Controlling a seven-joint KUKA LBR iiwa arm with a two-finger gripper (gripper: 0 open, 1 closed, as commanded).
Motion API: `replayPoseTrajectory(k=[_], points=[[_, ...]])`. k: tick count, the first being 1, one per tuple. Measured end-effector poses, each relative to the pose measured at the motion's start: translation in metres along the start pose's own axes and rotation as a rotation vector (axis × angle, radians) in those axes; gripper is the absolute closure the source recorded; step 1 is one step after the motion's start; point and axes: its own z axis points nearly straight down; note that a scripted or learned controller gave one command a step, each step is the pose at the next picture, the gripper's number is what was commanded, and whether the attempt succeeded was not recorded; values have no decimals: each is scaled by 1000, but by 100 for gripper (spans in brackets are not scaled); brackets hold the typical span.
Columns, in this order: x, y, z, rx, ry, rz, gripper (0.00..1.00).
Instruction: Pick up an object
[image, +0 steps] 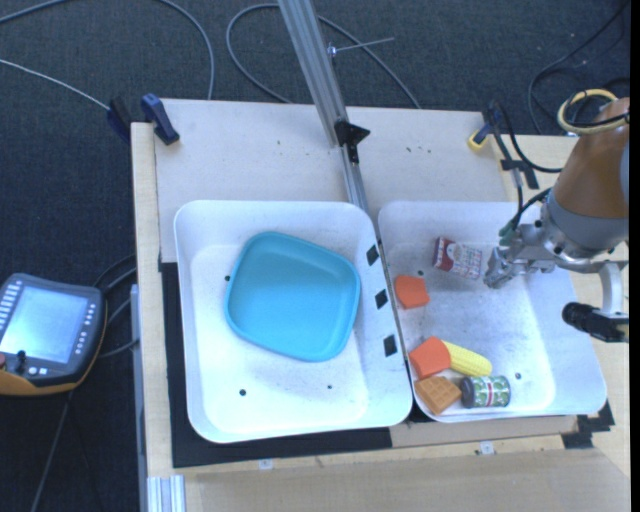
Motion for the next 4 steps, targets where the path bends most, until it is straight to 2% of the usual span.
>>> replayPoseTrajectory(k=[1, 2, 4], points=[[-3, -2, -62, -2, 0, 0, 100], [-3, -1, -83, 1, 0, 0, 100], [120, 10, -84, 3, 3, -6, 100]])
